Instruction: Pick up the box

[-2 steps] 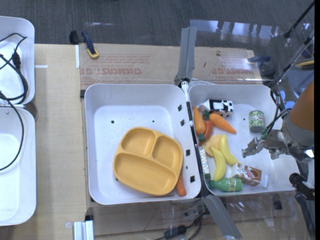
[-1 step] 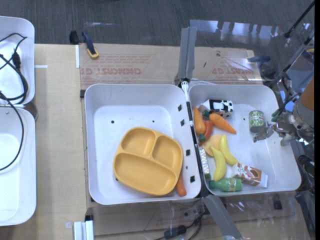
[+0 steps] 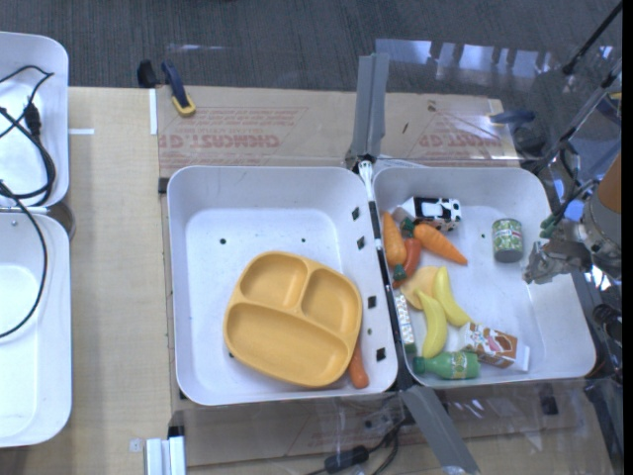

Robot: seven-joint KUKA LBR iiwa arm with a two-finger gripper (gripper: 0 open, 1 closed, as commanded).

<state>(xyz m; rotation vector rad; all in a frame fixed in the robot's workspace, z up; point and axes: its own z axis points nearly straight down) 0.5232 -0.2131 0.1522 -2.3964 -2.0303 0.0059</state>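
While the gripper is seen at the right bin's right wall, its state cannot be told. The box, seemingly a small carton, is laid flat lower-left of it, apart, beside the bananas.

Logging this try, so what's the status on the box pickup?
End effector at right bin's right wall, nothing held. Box lies flat at bin's front, untouched. Green bottle and bananas crowd it.
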